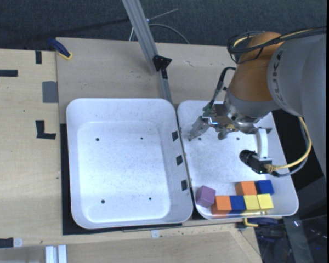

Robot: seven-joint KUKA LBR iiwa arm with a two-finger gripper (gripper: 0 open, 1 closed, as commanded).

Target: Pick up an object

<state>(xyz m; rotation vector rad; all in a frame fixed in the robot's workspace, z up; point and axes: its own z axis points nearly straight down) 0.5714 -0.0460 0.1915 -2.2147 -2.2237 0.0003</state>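
The shallow white plastic right-hand bin [208,163] is the ref point for all that follows. The two-finger metal gripper [209,130] hangs over the bin's upper-left part, near the wall it shares w/ the left bin; fingers are spread apart, nothing between them. Task blocks sit along the bin's near edge, well apart from the gripper: a purple cube [206,195] at the near-left corner, tilted; just beside it to the right an orange cube [223,203], a blue cube [237,203], then two yellow cubes [258,202] in a row, all touching. Behind that row, a second orange cube [245,188] & a second blue cube [264,187], side by side. Over the bin's right half, betw. gripper & blocks, a black cylindrical fitting [251,160] w/ a yellow cable [296,160] hangs off the arm. Left of the bin, touching it, lies the larger shallow white bin [120,158]. Beyond the bin's far-left corner a grey metal pole [145,32] slants up across the tan wooden bench [98,70].
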